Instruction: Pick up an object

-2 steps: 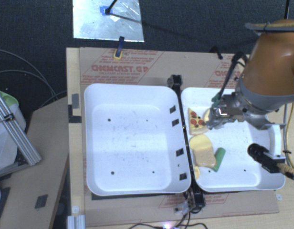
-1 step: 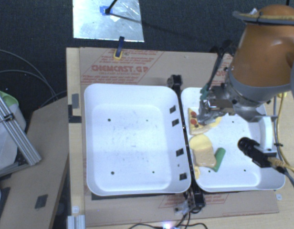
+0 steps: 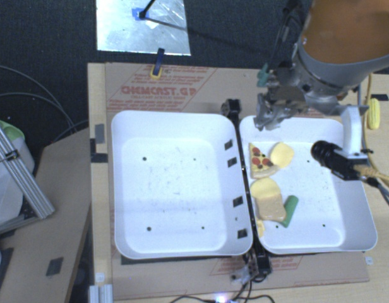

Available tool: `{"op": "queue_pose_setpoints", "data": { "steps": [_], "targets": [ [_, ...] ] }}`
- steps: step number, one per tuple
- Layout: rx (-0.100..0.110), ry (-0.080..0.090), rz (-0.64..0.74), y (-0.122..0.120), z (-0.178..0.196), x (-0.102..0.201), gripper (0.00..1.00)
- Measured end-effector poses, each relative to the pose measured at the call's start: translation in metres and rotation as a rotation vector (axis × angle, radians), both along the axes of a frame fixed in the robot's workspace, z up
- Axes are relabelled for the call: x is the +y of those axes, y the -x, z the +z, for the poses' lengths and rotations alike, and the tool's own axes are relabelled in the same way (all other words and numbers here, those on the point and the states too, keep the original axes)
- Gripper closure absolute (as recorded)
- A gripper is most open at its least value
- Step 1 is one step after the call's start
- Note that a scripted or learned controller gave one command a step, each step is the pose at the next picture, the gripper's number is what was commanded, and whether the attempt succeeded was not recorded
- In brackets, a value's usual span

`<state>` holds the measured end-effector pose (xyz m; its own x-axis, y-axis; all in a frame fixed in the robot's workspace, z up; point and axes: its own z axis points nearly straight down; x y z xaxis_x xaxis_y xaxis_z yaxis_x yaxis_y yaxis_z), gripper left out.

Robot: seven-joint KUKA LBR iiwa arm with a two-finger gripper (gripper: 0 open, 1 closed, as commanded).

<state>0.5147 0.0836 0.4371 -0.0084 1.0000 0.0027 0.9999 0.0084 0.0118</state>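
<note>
You have a small cluster of objects in the right shallow white bin (image 3: 327, 232), all against its left wall beside the black divider (image 3: 244, 182) that joins it to the left white bin (image 3: 169, 188). Nearest the divider's upper half lies a flat pizza-slice toy with red dots (image 3: 260, 158), and a pale yellow round piece (image 3: 282, 154) touches its right edge. Just below these sits a larger pale yellow chunk (image 3: 269, 197), with a short green cylinder (image 3: 289, 207) leaning against its lower right side.

The gripper (image 3: 270, 115) hangs over the right bin's top-left corner, above the pizza toy and apart from it. You cannot tell whether its fingers are apart or together; nothing is seen between them. Behind it rises the grey arm with its orange band (image 3: 349, 17).

Both bins rest on a brown cardboard sheet (image 3: 175, 84) covering the surface.
</note>
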Motion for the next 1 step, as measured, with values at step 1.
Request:
{"op": "queue_pose_setpoints", "data": {
  "steps": [1],
  "targets": [
    [0.013,0.003,-0.008,0.0291,-0.0468,-0.0083,1.00]
  ]
}}
